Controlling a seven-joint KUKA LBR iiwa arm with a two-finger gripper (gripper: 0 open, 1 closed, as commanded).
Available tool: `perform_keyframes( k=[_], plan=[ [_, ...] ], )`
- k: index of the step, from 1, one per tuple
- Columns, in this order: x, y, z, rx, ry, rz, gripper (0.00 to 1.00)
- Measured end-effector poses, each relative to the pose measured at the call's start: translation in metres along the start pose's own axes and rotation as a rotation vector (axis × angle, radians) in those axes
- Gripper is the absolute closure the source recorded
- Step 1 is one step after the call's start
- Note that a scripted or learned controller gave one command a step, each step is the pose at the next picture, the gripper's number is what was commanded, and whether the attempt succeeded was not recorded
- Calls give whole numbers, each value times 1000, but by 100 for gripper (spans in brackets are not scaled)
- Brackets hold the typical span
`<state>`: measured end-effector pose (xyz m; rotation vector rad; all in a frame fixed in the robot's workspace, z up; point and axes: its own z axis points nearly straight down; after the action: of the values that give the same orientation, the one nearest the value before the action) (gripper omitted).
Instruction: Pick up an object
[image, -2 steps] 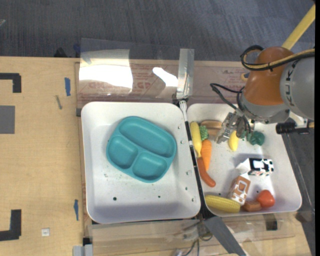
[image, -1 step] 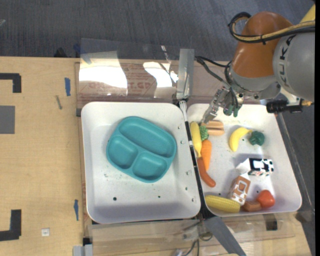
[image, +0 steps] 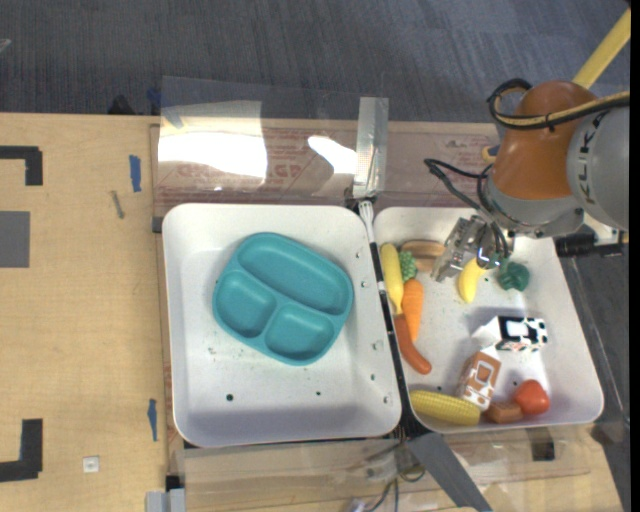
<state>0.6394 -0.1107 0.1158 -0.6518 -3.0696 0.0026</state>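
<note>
We see the toy foods heaped in the right bin (image: 578, 300), which serves as the stock for picking, while the teal divided plate (image: 284, 297) lies alone in the left bin (image: 190, 330), left of the divider. The gripper (image: 470, 256) hangs over the far part of the right bin with a small yellow banana-like piece (image: 468, 283) just at its fingertips; we cannot tell whether the fingers are spread or closed on it. The arm (image: 545, 150) reaches in from the right of this bin, wrist bent steeply down, the carrot (image: 411, 305) and corn cob (image: 446, 407) nearer the divider
</note>
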Motion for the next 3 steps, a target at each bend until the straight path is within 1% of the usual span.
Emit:
perform_keyframes(
  k=[1, 2, 3],
  plan=[
    [59, -12, 25, -6, -19, -200, 100],
    [57, -87, -41, -1, -15, -473, 100],
    [58, -85, -39, -3, -11, -476, 0]
  ],
)
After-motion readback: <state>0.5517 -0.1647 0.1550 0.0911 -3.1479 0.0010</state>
